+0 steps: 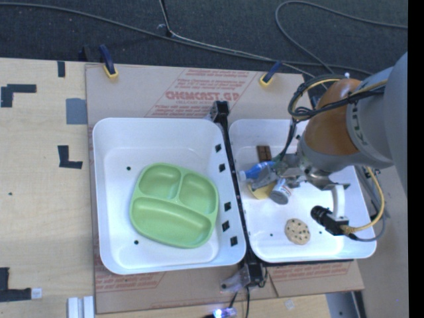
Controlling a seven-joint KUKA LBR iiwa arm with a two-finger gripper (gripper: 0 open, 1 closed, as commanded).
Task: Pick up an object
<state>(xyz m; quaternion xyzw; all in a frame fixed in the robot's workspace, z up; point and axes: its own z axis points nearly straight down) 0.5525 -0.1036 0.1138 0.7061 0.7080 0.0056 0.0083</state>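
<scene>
My gripper (286, 177) reaches down into the left half of the right bin (358, 247), below the grey wrist with its orange band (331, 128). It stands among a cluster of small objects. A blue object (256, 172) lies just to its left, a yellow piece (261, 190) sits beneath that, and a small silver can (281, 193) lies tilted right at the gripper's tip. A brown block (264, 153) lies further back. A round speckled cookie (297, 230) rests alone near the front wall. The arm hides the gripper's tip.
The left bin (109, 138) holds a green divided plate (175, 204). A black divider (228, 171) runs between the bins. A black plug on a yellow cable (329, 220) hangs over the right bin's front right. Two clamps (108, 68) hold the board's far edge.
</scene>
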